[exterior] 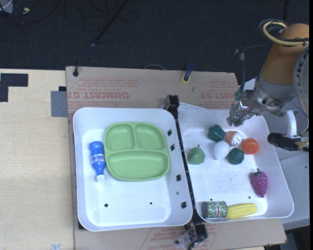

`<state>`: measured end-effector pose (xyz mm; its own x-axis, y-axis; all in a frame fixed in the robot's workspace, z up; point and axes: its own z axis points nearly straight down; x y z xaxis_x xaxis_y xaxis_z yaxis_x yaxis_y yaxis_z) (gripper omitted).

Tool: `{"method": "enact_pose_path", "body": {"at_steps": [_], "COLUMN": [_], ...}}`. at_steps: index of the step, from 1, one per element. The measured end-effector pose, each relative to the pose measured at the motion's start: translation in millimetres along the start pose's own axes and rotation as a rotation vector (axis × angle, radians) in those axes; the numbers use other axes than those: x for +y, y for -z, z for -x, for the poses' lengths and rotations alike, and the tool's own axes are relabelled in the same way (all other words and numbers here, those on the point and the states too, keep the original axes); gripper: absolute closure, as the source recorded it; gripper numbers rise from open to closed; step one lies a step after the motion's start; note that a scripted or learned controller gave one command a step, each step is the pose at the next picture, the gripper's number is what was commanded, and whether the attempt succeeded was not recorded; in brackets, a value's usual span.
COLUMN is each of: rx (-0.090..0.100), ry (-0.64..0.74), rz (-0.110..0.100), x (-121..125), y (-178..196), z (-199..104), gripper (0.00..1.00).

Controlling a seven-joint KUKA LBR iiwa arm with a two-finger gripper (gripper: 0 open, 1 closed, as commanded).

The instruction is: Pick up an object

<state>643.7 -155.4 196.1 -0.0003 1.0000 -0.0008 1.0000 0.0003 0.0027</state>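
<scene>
Cardboard sheet (120, 90) w/ red print, mirrored, unreadable. Left bin (88, 202): glossy green divided tray (136, 151), blue bottle (97, 160). Right bin (281, 191): plastic toy foods, corn cob (241, 210), labelled can (214, 210), purple grapes (259, 183). Gripper (239, 114) above far rim; can't tell its grip.

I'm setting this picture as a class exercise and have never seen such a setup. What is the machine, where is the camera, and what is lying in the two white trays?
The single camera looks down at a slant on a bench. The grey and orange machine at the right is a robot arm; its tool hangs over the far edge of the right bin, with nothing visibly held. That bin holds toy foods: a teal piece, a white egg, an orange fruit, purple grapes, a corn cob and a small can. The left bin holds a green divided plate and a blue bottle.
</scene>
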Motion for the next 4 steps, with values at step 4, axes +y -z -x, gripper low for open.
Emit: {"method": "enact_pose_path", "body": {"at_steps": [4], "rx": [0.003], "ry": [0.003], "rz": [-0.009], "x": [-42.2], "y": [8.6], "z": [-151.7], "gripper": [1.00]}}
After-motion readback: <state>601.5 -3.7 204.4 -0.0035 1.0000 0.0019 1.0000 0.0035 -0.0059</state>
